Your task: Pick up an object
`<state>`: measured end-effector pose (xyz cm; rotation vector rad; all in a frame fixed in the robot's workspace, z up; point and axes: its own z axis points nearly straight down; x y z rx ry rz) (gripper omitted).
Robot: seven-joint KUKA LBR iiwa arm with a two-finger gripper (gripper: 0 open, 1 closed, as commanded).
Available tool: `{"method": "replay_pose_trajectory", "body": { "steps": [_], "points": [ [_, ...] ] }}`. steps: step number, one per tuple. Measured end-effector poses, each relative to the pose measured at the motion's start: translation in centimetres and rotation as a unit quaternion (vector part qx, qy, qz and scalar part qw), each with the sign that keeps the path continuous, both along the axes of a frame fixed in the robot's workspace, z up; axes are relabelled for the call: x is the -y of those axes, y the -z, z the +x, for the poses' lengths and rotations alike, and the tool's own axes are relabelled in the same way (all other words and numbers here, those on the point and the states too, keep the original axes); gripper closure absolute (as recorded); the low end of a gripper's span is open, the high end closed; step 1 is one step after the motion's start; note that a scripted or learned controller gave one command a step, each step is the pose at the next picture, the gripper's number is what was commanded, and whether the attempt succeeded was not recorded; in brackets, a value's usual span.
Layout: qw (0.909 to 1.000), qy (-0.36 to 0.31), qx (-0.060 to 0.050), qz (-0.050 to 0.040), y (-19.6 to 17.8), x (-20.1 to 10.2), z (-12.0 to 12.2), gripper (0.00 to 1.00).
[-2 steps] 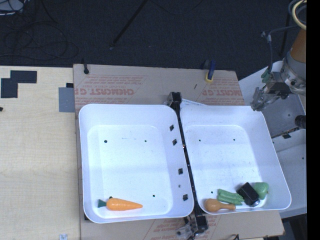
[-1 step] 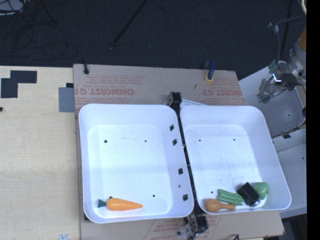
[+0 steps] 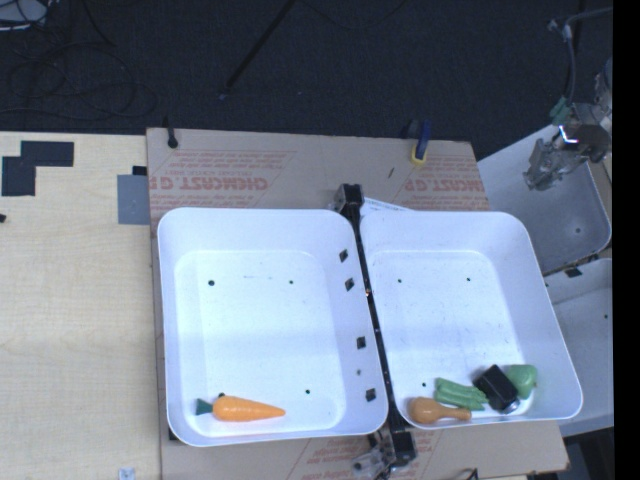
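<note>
An orange carrot (image 3: 246, 409) with a green top lies flat at the front left of the left bin (image 3: 190, 238). In the front right corner of the right bin (image 3: 520, 233) several things huddle together: a tan pear-shaped piece (image 3: 436, 412), a green pod-like piece (image 3: 459, 394), a black block (image 3: 497, 387) and a light green piece (image 3: 523, 376) behind it. My gripper (image 3: 546, 168) hangs small and blurred at the upper right, off the bins and well behind the right bin's far corner, with nothing seen in it.
A black divider (image 3: 362, 308) with clips runs between the two bins. The bins rest on a cardboard sheet (image 3: 300, 173) on a pale wooden bench (image 3: 70, 308). A blue and yellow clamp (image 3: 420, 144) stands at the cardboard's far edge. A grey plate (image 3: 570, 213) lies to the right.
</note>
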<state>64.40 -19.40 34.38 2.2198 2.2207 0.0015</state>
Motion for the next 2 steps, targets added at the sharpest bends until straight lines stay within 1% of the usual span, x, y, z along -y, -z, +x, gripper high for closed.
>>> {"method": "replay_pose_trajectory", "body": {
  "steps": [1,2],
  "points": [
    [1.0000,-0.001,0.001,-0.0001,-4.59,-2.78,0.04,1.00],
    [1.0000,0.000,-0.001,-0.0003,-4.56,-2.29,0.02,1.00]
  ]
}}
